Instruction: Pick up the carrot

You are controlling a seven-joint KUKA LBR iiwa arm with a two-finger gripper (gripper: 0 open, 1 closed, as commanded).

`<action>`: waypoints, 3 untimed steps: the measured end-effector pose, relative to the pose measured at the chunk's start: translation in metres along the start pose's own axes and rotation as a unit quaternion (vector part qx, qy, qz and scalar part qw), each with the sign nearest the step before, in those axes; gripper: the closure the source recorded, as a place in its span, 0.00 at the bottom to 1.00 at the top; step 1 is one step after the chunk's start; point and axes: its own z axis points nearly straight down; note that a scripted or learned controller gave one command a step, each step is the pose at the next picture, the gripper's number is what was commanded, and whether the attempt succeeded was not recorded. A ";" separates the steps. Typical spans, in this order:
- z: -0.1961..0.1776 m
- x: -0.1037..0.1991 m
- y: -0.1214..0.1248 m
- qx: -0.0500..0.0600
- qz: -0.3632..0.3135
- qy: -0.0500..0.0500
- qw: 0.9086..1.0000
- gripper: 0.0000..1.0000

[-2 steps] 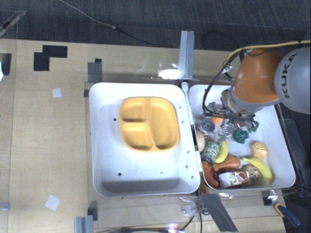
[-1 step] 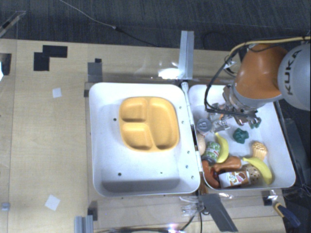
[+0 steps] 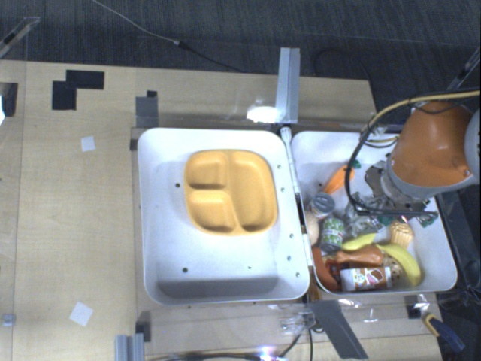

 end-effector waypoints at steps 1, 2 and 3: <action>0.001 -0.001 0.001 -0.001 -0.001 0.000 1.000 0.00; 0.004 -0.087 -0.002 -0.003 -0.025 0.000 1.000 0.00; -0.011 -0.090 -0.004 0.000 -0.024 -0.005 1.000 1.00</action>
